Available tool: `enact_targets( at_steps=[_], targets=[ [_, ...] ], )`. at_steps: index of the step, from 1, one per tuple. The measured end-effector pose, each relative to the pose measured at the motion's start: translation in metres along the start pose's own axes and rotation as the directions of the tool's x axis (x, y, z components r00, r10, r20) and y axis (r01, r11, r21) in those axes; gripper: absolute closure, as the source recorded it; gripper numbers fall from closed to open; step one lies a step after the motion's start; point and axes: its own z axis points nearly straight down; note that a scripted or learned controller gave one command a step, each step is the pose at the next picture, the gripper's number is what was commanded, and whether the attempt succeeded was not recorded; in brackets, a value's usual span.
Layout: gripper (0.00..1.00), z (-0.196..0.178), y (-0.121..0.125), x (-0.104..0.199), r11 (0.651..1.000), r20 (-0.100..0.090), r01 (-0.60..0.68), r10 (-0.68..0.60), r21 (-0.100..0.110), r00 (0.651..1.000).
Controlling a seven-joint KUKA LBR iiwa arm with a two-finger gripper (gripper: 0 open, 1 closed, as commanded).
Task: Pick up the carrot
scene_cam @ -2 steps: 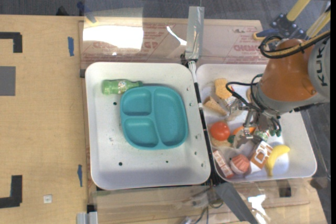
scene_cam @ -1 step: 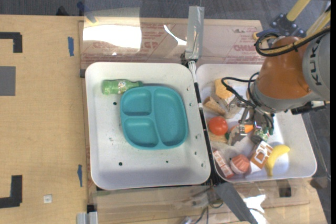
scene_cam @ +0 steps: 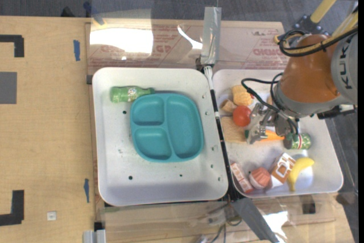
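The carrot (scene_cam: 275,136) is a small orange piece lying in the right bin (scene_cam: 330,139), near its middle. Just a short stretch of it shows, poking out to the right from under the gripper. My gripper (scene_cam: 259,132) hangs low over the bin, right at the carrot's left end, below the arm's orange band (scene_cam: 304,74). From this angle I cannot make out whether the carrot is held.
A red tomato (scene_cam: 242,115), a yellow corn-like piece (scene_cam: 243,96) and a green can (scene_cam: 299,141) crowd the gripper. A banana (scene_cam: 299,171), a red-and-white box (scene_cam: 282,167) and red items (scene_cam: 260,177) lie nearer the front. The left bin (scene_cam: 108,179) holds a teal divided plate (scene_cam: 168,125) and a green bottle (scene_cam: 130,93).
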Motion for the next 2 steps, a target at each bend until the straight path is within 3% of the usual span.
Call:
enact_targets(
  at_steps=[1, 2],
  targets=[
    [1.00, 0.002, -0.014, -0.040, 0.943, -0.025, -0.332, 0.332, 0.007, 0.943],
    [1.00, -0.085, 0.045, -0.010, 0.977, -0.020, -0.213, 0.213, -0.001, 0.977]
  ],
)
